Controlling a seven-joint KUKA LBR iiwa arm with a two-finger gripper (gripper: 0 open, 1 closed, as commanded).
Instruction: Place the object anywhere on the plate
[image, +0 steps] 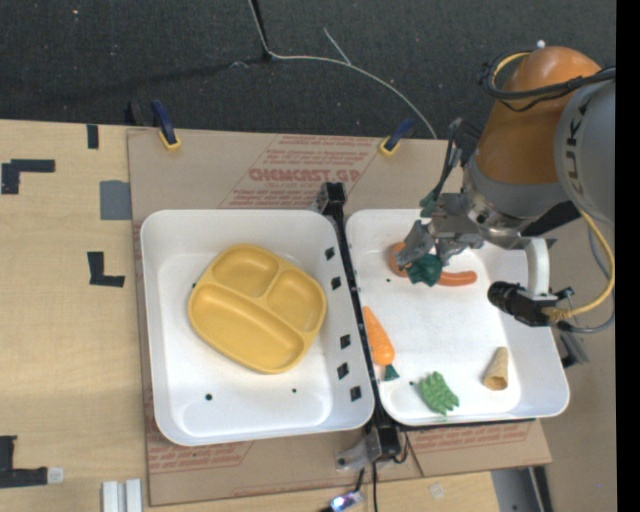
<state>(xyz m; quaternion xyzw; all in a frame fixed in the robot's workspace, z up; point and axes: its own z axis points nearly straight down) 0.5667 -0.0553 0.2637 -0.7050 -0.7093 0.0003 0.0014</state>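
Observation:
The yellow divided plate (258, 306) lies in the left bin (160, 300). My gripper (424, 256) hangs low over the back left part of the right bin (520, 385). Directly under its tip is a dark green piece (428, 271). An orange-red piece (399, 256) pokes out on the gripper's left, and a red sausage-shaped piece (460, 279) lies to its right. The gripper's body hides where these pieces meet.
An orange carrot (379, 340) lies along the right bin's left wall. A leafy green toy (437, 392) and a tan cone (496, 369) sit near its front. A black divider (345, 290) separates the bins. A black fitting (515, 300) sticks out from the arm.

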